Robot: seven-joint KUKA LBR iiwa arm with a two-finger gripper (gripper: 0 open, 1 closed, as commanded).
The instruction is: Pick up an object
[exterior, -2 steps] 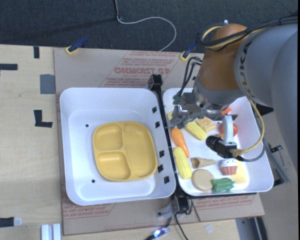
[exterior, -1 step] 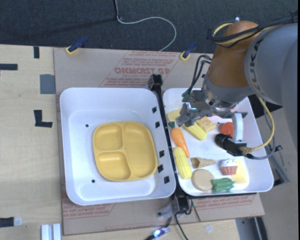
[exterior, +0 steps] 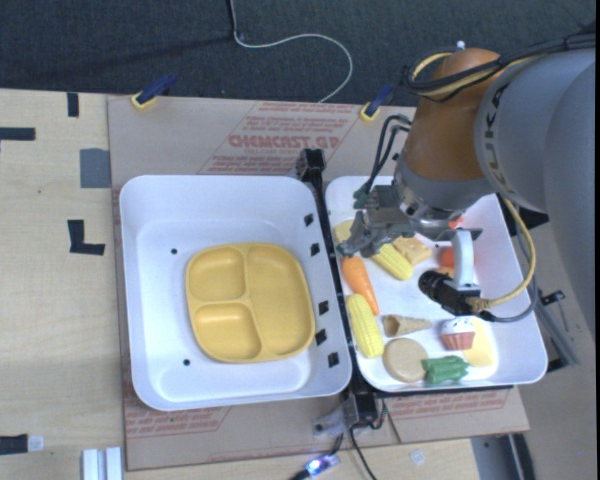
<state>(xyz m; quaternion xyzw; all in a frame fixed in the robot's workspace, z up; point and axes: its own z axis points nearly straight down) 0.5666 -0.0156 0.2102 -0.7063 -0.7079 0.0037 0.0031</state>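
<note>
The grey arm with an orange band reaches into the right shallow white bin (exterior: 520, 368), and its dark two-finger gripper (exterior: 365, 230) hangs low at the bin's left side. Whether the jaws are spread or pressed together I cannot tell (they are too dark and small). Just below lie an orange toy carrot (exterior: 358, 278) and a yellow toy corn cob (exterior: 365, 326). The left white bin (exterior: 150, 218) holds a yellow divided plastic plate (exterior: 248, 301).

Orange carrot (exterior: 359, 278), corn cobs (exterior: 365, 325) lying in right bin (exterior: 520, 363)
</note>
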